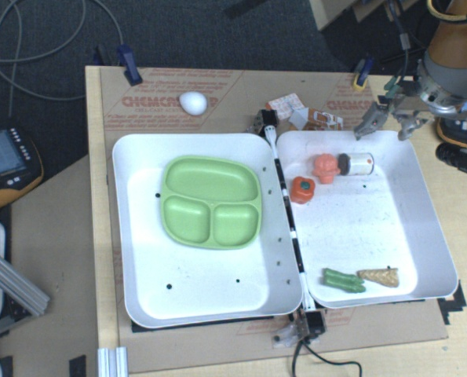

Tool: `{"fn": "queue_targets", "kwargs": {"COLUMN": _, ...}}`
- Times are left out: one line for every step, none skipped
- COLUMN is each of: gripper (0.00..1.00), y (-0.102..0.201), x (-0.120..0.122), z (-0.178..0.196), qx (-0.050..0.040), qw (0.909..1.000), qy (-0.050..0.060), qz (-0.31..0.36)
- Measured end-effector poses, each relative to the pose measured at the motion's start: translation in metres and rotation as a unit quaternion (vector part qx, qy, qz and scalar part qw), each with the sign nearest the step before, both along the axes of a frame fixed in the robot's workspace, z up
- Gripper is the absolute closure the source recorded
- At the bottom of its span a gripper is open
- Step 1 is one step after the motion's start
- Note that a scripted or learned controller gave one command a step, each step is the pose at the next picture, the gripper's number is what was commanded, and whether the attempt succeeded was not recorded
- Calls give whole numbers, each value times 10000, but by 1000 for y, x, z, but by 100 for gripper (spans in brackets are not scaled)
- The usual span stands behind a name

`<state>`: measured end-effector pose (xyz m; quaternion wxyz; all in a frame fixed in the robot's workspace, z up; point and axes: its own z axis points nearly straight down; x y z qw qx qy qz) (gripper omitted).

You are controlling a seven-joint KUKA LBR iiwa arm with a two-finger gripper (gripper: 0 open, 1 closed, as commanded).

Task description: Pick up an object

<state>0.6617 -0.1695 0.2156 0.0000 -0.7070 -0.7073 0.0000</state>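
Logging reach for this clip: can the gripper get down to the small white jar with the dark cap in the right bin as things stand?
Probably yes. The gripper hangs open above the right bin's far rim, apart from the white jar, which lies on its side. Nothing covers the jar; the pink lump touching its cap end could crowd one finger.

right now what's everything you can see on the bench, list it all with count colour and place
bins: 2, white, side by side on the bench
divided plate: 1, light green, in the left bin
pink lump: 1, pink, far part of the right bin
small bottle: 1, clear-white with dark cap, lying right of the pink lump
orange-red toy: 1, orange-red with green top, right bin near the divider
green pods: 1 bunch, green, near edge of the right bin
tan wedge: 1, tan, right of the green pods
white ball: 1, white, on the board behind the left bin
gripper: 1, grey, open, above the right bin's far edge
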Motion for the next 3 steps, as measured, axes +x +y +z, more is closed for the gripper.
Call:
{"fn": "queue_targets", "kwargs": {"gripper": 0, "y": 1, "x": 5, "z": -120, "qx": -8, "qw": 10000, "qy": -13, "qz": 1}}
{"fn": "queue_targets", "kwargs": {"gripper": 100, "y": 1, "x": 5, "z": -110, "qx": -14, "qw": 10000, "qy": -21, "qz": 7}}
{"fn": "queue_targets", "kwargs": {"gripper": 100, "y": 57, "x": -9, "z": -74, "qx": 6, "qw": 10000, "qy": 3, "qz": 4}}
